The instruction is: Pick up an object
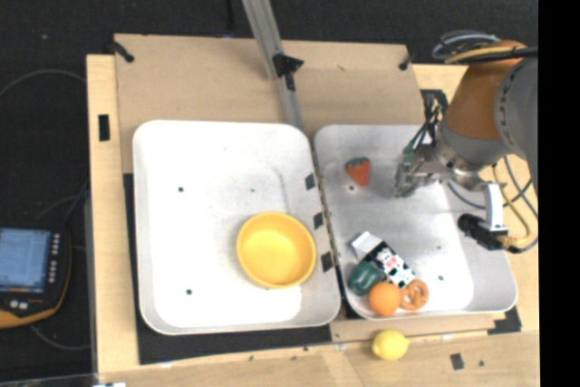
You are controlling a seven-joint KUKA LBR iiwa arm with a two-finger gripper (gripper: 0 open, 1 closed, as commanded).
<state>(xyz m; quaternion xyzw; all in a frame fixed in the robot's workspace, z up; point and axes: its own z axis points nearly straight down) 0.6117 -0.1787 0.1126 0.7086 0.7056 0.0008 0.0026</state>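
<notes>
A red strawberry (pixel 359 170) lies in the upper part of the right bin (pixel 453 240). My gripper (pixel 407 180) hangs just to its right, low over the bin floor, with a small gap between it and the strawberry. Near the bin's front edge sits a cluster: an orange (pixel 384 299), a brown pretzel-like ring (pixel 416 295), a dark green item (pixel 365 276) and a white box with black and red marks (pixel 388 260). A yellow bowl (pixel 275 249) rests in the left bin (pixel 190 195).
A yellow lemon (pixel 390 344) lies on the bench outside the right bin's front rim. A grey metal pole (pixel 263 23) slants up from between the bins. A handheld pendant (pixel 32 272) sits at far left.
</notes>
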